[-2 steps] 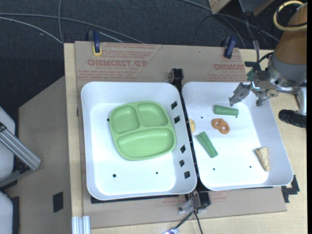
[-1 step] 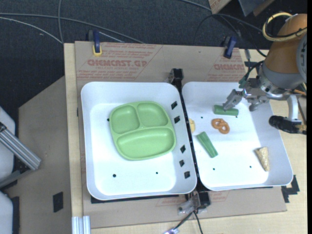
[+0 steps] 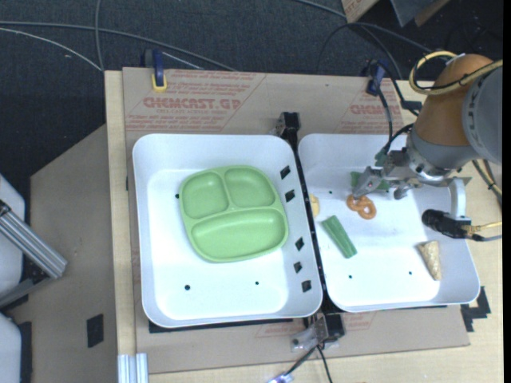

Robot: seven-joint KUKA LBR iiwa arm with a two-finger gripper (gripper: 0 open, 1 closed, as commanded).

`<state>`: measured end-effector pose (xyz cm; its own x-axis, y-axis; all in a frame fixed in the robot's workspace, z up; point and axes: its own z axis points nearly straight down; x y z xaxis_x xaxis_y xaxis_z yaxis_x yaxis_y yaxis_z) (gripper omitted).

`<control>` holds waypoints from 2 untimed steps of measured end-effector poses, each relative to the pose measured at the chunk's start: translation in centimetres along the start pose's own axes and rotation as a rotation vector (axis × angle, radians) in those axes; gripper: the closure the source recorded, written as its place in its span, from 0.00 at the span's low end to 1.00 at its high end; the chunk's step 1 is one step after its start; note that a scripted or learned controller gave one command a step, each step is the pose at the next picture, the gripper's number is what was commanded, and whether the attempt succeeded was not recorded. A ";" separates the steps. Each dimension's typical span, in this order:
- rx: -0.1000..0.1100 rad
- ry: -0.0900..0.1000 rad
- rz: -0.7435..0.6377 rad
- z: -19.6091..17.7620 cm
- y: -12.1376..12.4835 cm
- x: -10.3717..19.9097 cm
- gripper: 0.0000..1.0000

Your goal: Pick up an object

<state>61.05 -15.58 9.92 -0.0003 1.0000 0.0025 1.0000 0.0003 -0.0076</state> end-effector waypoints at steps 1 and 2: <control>-0.009 -0.001 0.000 -1.6 0.2 0.0 1.00; -0.013 -0.004 0.000 -7.9 -0.2 -0.1 1.00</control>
<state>60.88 -15.67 17.79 -0.0004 1.0000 -0.0012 1.0000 0.0004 0.0056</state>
